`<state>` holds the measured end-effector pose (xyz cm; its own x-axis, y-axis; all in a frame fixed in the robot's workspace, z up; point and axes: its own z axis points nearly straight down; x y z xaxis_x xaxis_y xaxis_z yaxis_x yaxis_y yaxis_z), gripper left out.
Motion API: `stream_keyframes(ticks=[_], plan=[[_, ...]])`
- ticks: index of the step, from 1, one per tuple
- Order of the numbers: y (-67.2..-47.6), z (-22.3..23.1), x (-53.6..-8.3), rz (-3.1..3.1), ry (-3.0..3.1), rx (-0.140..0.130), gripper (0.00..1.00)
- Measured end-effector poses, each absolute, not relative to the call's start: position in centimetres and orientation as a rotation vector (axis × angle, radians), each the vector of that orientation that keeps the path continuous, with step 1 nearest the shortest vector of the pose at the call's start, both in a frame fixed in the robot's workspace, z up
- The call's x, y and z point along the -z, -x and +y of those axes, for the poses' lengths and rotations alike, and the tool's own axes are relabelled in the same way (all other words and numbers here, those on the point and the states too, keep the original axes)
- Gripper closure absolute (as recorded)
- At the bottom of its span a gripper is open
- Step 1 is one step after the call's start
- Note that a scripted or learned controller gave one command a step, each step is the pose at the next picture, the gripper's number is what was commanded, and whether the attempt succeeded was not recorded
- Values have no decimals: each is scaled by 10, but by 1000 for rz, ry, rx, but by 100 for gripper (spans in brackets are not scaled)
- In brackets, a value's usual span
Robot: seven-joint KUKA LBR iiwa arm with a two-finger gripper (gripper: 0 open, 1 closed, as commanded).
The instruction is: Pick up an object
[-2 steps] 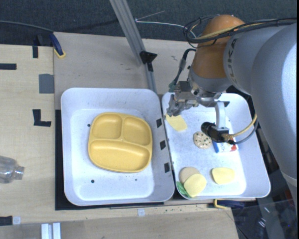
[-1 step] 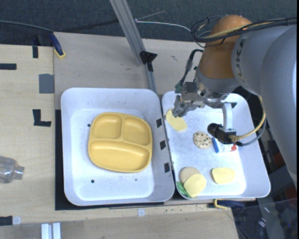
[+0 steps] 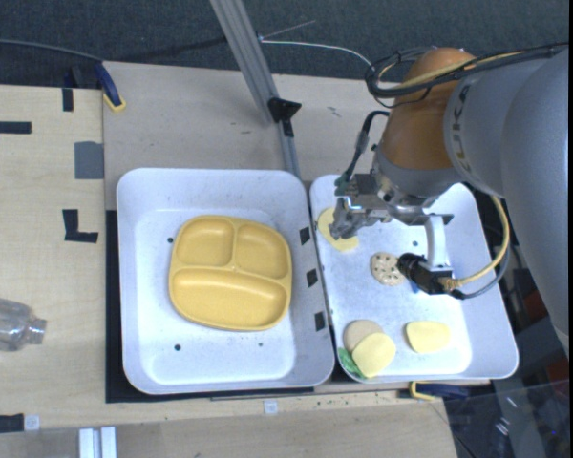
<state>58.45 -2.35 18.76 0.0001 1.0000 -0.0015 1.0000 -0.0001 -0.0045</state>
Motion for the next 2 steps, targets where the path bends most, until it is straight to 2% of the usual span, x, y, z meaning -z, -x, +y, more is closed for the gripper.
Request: stream_keyframes(ticks=[1,2], plan=[[-583,51,-188,-2229,2209,1,100],[-560,46,-188,-2220,2220,-7,100]])
